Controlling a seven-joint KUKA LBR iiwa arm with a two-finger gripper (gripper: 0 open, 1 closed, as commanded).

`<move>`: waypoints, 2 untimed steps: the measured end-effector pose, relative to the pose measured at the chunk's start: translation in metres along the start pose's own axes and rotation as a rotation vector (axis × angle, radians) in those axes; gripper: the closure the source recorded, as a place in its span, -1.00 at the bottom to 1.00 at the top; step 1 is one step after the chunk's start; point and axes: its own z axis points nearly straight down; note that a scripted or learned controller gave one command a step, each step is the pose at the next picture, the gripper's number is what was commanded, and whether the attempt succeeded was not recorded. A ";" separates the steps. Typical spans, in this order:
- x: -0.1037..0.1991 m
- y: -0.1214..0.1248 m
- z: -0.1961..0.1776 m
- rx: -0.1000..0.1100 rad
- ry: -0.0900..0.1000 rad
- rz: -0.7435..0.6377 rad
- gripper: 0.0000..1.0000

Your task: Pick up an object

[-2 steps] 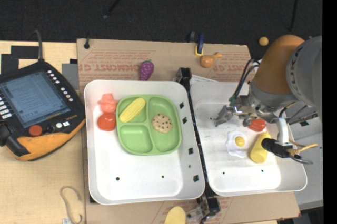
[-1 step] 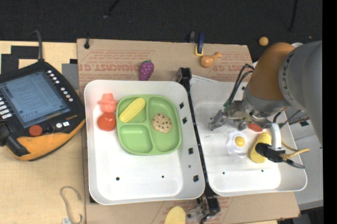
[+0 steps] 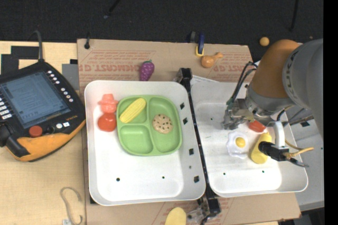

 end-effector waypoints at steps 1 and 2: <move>0.009 -0.004 -0.052 -0.004 -0.002 -0.001 1.00; 0.011 0.002 -0.096 -0.006 -0.002 -0.001 1.00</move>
